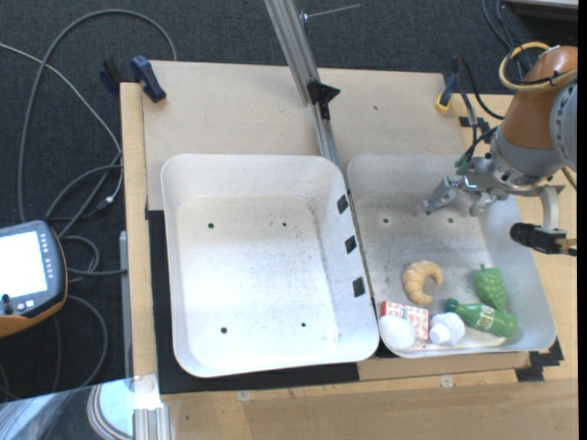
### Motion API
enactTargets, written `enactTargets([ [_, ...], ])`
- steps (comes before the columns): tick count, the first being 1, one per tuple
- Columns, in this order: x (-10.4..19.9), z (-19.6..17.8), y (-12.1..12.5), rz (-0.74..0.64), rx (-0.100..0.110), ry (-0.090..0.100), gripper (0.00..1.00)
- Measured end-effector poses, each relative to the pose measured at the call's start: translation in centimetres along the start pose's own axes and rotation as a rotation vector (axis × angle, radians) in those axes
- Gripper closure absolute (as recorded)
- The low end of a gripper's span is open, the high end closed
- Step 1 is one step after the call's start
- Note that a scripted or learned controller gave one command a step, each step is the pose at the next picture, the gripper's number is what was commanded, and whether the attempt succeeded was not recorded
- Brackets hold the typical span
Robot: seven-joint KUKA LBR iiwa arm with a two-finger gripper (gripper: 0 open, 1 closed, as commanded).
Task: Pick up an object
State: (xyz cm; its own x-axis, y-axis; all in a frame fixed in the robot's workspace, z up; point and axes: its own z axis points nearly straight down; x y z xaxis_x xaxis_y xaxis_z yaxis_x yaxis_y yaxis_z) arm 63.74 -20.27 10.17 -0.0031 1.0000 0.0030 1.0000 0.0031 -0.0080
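Note:
My gripper (456, 197) hangs over the upper middle of the right bin (394, 191), reaching in from the right, with nothing between its fingers; they stand open, spread apart. Below it, near the bin's front, lie a tan croissant (423, 280), a green bumpy fruit (491, 287), a green bottle with a white cap (477, 318), a red and white packet (410, 314) and a white round object (396, 333). All of these sit well clear of the gripper.
The left bin (257, 264) sits beside the right one. A slanted metal pole (298, 53) runs down to the gap between the bins. Blue clamps (147, 76) hold the board's back edge. A handheld pendant (27, 273) lies at far left.

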Motion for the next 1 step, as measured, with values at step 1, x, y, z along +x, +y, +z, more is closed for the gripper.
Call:
enactTargets([
  [1,0.09,0.93,0.02,0.001,-0.003,-0.001,0.0],
])
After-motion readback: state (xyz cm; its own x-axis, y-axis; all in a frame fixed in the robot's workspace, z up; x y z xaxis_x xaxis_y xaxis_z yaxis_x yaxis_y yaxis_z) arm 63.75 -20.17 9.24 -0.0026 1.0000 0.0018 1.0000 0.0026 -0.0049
